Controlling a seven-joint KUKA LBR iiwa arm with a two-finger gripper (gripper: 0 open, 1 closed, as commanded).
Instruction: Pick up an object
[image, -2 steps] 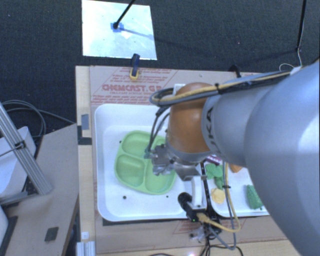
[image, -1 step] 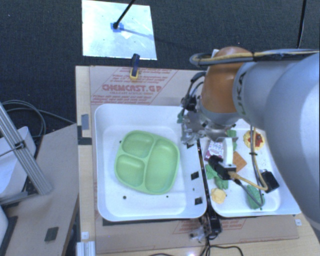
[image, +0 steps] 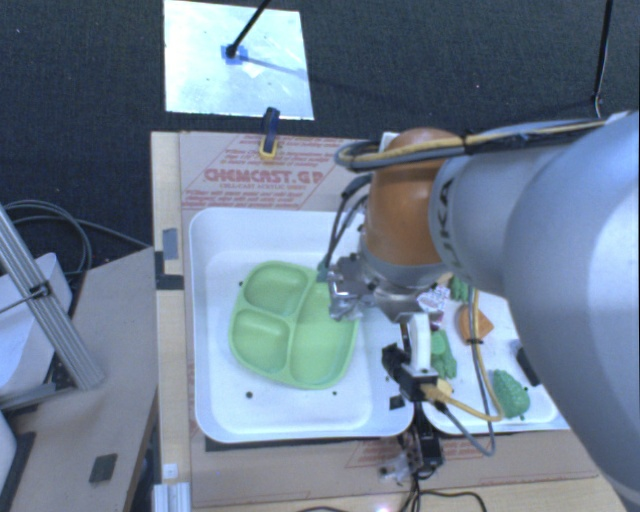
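The arm (image: 540, 220) hung low over the left bin (image: 215, 300), its pincer (image: 338, 298) at the right rim of the green plate (image: 285, 325). I could not tell whether it was wide or narrow. It looked like the reaching step, with nothing lifted yet. The plate lay mid-bin, smooth glossy plastic, rounded, split into three shallow wells. Its thin lip seemed the only purchase, so the next move called for a clean pinch there. The right bin (image: 540, 415) held a knobbly green toy (image: 508, 392) and an orange piece (image: 472, 322).

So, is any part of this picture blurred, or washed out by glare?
Camera view: the grey arm, close to the lens, looks soft; the shiny sheet at the top shows pale glare; the green plate in the left bin is sharp and evenly lit.
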